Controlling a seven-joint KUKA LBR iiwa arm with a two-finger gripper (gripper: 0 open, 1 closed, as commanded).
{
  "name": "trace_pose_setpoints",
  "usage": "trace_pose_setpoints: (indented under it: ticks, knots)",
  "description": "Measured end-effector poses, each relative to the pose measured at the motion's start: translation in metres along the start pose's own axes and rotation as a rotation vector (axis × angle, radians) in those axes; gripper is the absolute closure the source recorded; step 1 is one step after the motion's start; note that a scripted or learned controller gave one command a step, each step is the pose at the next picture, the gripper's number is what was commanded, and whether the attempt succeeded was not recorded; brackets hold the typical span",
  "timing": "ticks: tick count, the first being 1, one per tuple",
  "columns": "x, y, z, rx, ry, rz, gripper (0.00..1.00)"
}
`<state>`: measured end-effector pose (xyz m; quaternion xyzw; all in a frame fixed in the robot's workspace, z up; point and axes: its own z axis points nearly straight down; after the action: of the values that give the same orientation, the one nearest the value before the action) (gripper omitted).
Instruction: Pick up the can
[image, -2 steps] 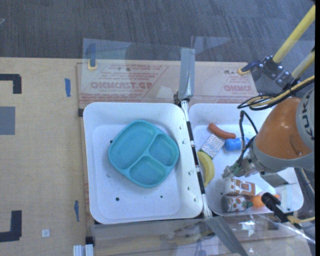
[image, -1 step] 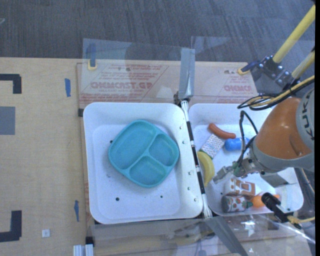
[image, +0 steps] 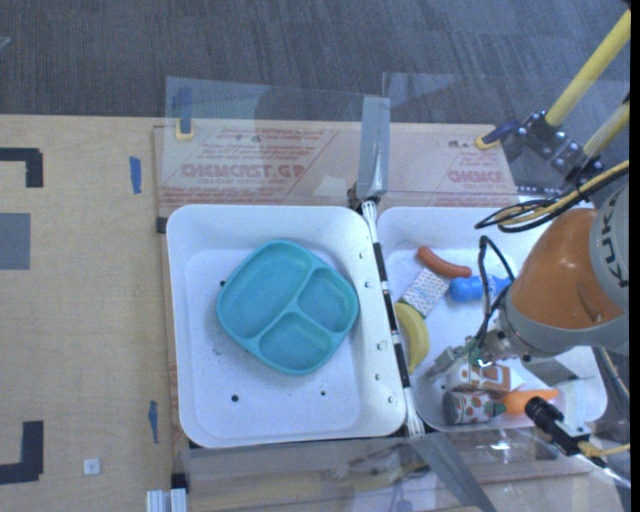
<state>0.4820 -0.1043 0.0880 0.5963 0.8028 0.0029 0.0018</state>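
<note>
Two bins (image: 190, 300) are seen as the gripper (image: 472, 356) hangs over the can (image: 472, 404); its grip cannot be told. The can could be nudged against the neighbouring carton (image: 487, 378).

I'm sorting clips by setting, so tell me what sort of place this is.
Most likely a robot test bench in a lab. A grey and orange arm reaches over two white bins on a wooden bench marked with tape. Toy food, a can and a blue plate lie in them.
</note>
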Motion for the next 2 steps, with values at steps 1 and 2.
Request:
trace_pose_setpoints:
  ticks: [1,2]
  knots:
    - [-0.002,0.002,-0.011,-0.009,-0.006,0.003,1.00]
    - [0.024,0.006,-0.096,0.007,-0.002,0.170,1.00]
